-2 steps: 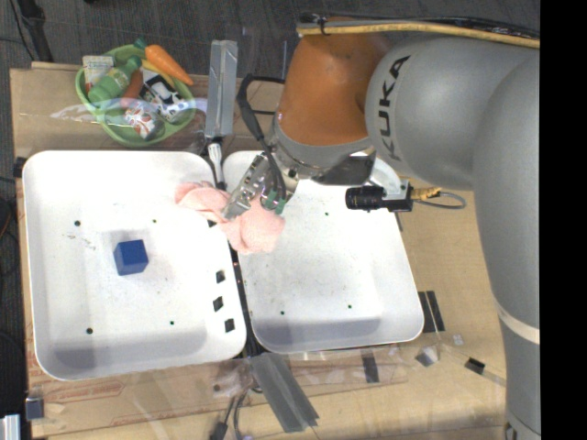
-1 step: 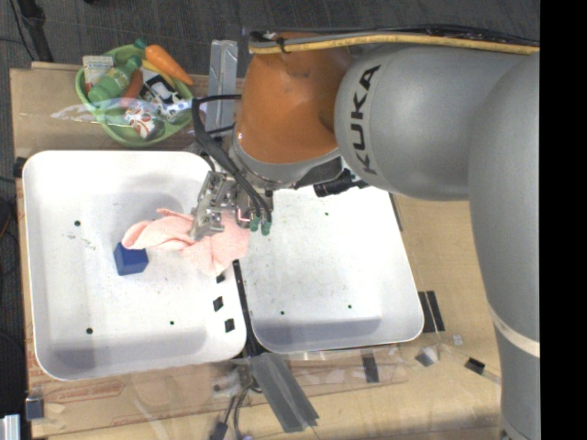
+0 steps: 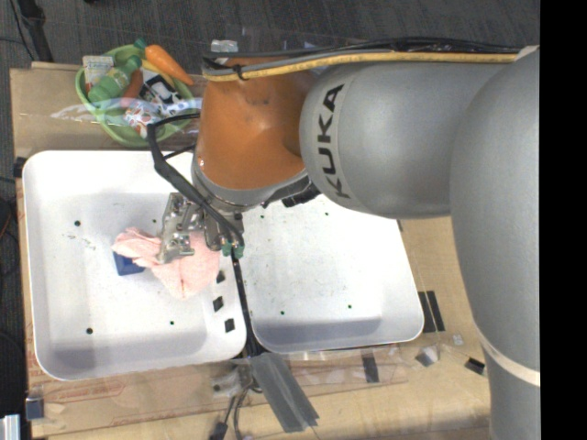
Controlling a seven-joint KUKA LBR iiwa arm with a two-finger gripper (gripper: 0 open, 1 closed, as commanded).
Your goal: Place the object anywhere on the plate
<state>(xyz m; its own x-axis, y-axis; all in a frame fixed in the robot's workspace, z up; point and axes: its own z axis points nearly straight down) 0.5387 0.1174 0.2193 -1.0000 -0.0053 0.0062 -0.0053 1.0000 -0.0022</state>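
1. Setup: grey KUKA arm (image 3: 404,108) w/ the orange band (image 3: 248,126) comes in from the right and hangs over the left bin (image 3: 55,337), close to the divider between it and the right bin (image 3: 330,291).

2. Gripper (image 3: 183,236) is low in the left bin, right on top of a pink floppy thing (image 3: 188,273) – looks like a crumpled cloth or a soft rubbery toy, can't say which. There's a small blue object (image 3: 127,264) tucked under/against its left side.

3. Gripper state: honestly can't tell. The metal bits sit over the pink thing, and the wrist plus cable (image 3: 197,195) block too much to see whether anything's pinched.

4. Task thing: I'd guess the pink one is "the object", since that's what the tool is on. It's lying on the bin floor, mid-right of the left bin, as far as I can see.

5. Plate: I can't pick one out – there's a green bowl (image 3: 119,126) full of toy food (carrot (image 3: 165,60) etc.) at the top left, outside the bins, but that's no plate.

6. Step, imo: the grasp phase, pick not confirmed. Placing hasn't begun.

7. Next move needs: a firm pinch on the pink thing w/o dragging the blue bit along, a straight lift to check it actually comes up, then carry to wherever the plate is. Floppy stuff slips easy, so the lift is the real test.
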